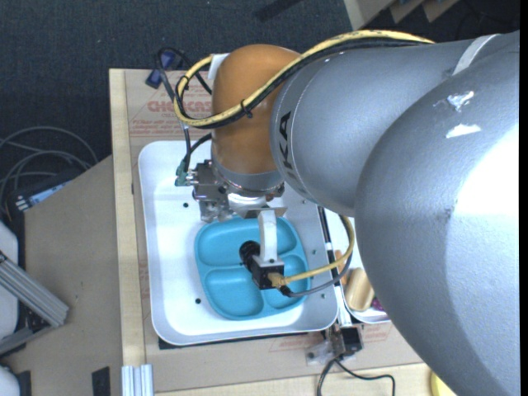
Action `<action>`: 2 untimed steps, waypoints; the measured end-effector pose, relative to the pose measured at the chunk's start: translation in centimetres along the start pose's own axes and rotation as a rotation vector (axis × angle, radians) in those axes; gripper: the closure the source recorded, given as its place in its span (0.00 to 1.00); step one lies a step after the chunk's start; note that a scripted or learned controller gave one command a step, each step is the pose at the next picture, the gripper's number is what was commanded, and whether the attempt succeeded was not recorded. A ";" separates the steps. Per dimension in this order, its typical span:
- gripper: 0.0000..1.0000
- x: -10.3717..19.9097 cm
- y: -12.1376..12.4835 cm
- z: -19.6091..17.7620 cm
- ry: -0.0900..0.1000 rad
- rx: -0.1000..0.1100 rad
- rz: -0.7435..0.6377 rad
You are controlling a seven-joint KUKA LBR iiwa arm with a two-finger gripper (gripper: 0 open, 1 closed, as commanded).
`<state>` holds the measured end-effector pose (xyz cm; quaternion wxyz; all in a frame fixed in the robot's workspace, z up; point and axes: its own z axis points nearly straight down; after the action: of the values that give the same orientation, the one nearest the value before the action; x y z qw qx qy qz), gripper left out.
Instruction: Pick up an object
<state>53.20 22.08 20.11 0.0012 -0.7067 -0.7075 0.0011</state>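
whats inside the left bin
A blue tray lies in the bin, its visible compartments bare. The arm covers the bin's far end and part of the tray; anything there is hidden.

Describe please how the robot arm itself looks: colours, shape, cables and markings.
The arm is built of thick, rounded, smooth grey segments. Above the wrist sits a domed orange band. Black letters are printed on the grey housing beside it, only partly readable. A yellow cable arcs over the band and along the grey segment. Bare metal hardware sits below the band.
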 end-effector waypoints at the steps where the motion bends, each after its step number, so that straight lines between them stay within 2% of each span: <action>1: 0.00 -0.1 0.0 0.0 0.000 0.000 0.001; 2: 0.00 0.4 5.3 -7.1 0.001 -0.006 0.000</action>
<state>58.55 22.45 27.20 -0.0006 -0.7067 -0.7075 -0.0010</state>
